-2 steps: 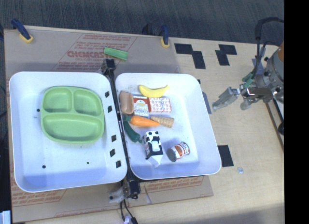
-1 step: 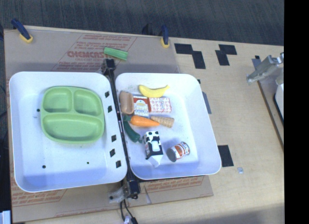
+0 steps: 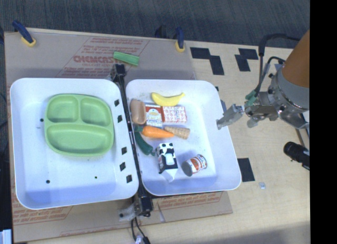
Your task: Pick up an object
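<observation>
Lying left of fingers (apart): carrot

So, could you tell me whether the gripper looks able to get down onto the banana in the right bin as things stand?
Probably yes. The banana lies exposed near the far wall of the right bin, with nothing on top of it. The gripper hangs beside that bin's right edge, nothing between. The carton close alongside could crowd a finger.

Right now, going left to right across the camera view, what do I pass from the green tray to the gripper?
Green divided tray → hot dog → carrot → can → right bin's rim → gripper.
</observation>
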Action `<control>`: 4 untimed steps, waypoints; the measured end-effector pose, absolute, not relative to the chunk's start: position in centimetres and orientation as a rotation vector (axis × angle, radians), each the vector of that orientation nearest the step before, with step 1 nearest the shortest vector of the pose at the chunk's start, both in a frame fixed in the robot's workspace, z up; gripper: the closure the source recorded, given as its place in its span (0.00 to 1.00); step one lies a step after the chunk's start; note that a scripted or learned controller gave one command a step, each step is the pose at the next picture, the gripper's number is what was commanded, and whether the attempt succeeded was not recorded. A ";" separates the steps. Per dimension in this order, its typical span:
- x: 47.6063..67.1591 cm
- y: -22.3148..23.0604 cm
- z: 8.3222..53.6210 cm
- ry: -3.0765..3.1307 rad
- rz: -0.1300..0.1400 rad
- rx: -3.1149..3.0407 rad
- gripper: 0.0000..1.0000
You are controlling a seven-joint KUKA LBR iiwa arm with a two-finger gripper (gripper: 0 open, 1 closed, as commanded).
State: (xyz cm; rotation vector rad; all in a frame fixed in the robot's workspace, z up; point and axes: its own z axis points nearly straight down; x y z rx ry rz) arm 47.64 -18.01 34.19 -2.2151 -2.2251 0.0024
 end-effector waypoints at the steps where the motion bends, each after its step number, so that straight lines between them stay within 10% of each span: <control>1: 50.2 -11.7 18.7 -2.226 0.005 -2.210 0.00; 2: 54.5 -14.5 9.1 -2.227 0.005 -2.212 0.00; 3: 54.5 -14.5 10.2 -2.232 0.007 -2.206 1.00; 4: 54.5 -14.5 10.2 -2.231 0.007 -2.207 0.00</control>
